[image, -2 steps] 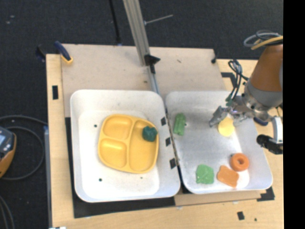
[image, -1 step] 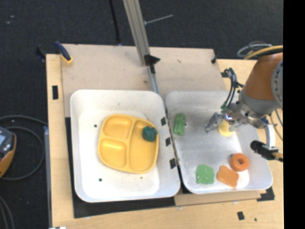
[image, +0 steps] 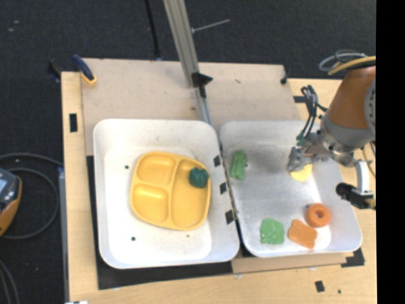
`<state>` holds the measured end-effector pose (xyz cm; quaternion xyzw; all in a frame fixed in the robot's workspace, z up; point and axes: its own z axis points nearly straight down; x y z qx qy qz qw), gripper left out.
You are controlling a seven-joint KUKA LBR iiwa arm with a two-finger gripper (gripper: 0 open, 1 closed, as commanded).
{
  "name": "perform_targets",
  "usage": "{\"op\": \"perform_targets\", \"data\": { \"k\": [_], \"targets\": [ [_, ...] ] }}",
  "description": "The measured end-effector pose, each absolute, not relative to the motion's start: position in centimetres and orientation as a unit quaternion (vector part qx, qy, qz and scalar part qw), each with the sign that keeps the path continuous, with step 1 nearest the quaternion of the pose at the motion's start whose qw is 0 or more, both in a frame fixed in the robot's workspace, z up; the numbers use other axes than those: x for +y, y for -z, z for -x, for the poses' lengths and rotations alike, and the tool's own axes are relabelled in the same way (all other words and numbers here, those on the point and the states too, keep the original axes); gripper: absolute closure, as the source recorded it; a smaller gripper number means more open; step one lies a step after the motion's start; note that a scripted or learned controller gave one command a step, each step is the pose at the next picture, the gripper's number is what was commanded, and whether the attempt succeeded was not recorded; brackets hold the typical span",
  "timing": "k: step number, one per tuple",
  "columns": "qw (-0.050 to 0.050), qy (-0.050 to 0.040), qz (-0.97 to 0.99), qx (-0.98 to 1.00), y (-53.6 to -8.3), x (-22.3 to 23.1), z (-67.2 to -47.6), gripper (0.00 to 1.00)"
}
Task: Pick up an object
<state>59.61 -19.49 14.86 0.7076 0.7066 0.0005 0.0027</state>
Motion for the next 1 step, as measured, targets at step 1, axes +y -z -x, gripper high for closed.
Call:
{"op": "perform_targets", "data": {
  "k": [1],
  "targets": [
    [0.004, -0.0019, -0.706, 0.708, -21.13, -18.96, -59.72, 1.00]
  ]
}}
